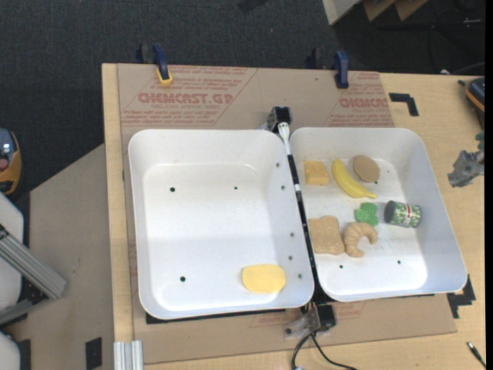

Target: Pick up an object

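Clearly, the pale yellow oval piece (263, 278) lying alone at the lower middle of the frame, in the left white bin (146, 206), is the easiest target: descend straight over it. I cannot tell the state of the end effector.

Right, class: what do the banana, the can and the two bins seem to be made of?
Banana: probably moulded plastic, smooth, uniformly yellow.
Can: could be metal or plastic, judging by its green label and pale end.
Bins: thin white plastic, slightly glossy, with rounded formed corners.
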